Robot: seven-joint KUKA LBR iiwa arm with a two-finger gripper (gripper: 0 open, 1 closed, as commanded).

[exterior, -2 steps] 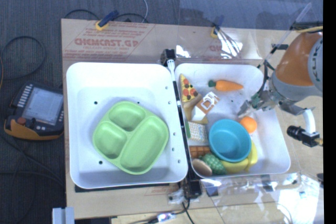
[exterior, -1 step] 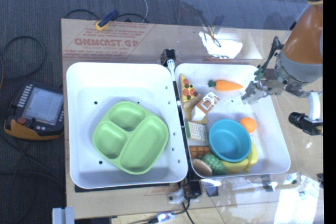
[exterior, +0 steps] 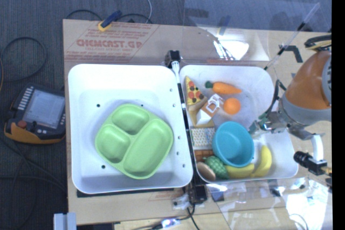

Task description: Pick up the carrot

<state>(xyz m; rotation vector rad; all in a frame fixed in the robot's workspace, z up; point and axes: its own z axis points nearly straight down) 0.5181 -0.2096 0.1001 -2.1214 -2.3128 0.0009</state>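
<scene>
The left bin [exterior: 81, 116] carries a green divided plate [exterior: 135, 140] near its middle. The grey-and-orange arm [exterior: 307, 94] hangs over the right bin's [exterior: 269, 79] right edge; whether its gripper [exterior: 268, 123] is parted or closed, I cannot tell. A blue bowl [exterior: 233, 144] sits toward the near edge, a banana [exterior: 257, 165] beside it. The carrot [exterior: 225, 87] lies untouched by the far edge, an orange ball [exterior: 232, 106] just below

Open floor is left in the right bin [exterior: 269, 79] above and to the right of the carrot [exterior: 225, 88]. Its lower side is crowded by the orange ball [exterior: 232, 106], the small carton [exterior: 214, 104] and the pizza slice [exterior: 192, 94].
</scene>
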